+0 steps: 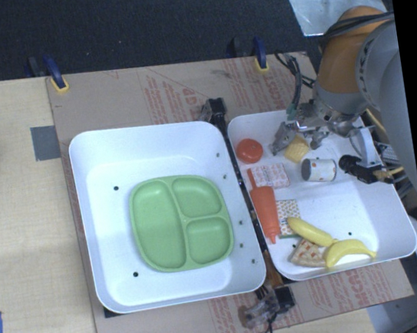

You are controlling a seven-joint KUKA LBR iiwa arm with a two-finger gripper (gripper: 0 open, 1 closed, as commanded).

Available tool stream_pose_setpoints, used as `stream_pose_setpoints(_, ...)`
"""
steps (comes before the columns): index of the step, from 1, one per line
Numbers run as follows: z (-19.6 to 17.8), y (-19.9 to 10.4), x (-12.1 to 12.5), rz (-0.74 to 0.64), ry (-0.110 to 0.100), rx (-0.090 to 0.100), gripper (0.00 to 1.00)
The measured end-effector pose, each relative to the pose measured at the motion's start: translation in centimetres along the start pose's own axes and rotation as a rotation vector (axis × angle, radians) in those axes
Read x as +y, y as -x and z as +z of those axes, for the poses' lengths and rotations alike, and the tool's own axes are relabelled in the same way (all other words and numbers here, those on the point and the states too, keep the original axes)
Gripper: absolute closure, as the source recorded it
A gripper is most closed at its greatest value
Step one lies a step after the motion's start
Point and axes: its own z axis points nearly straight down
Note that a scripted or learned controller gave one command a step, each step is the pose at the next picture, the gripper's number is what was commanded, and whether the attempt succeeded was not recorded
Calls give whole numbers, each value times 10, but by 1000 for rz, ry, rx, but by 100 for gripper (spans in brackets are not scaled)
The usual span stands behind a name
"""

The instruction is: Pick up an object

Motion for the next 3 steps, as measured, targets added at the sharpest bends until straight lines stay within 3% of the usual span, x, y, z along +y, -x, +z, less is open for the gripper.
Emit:
stream_pose_setpoints(1,0,14,0,2,1,-1,0)
stream_pose_setpoints(2,-12,15,1,-2,4,-3,100)
stream_pose_setpoints(3,-101,-119,1,1,0,2,100)
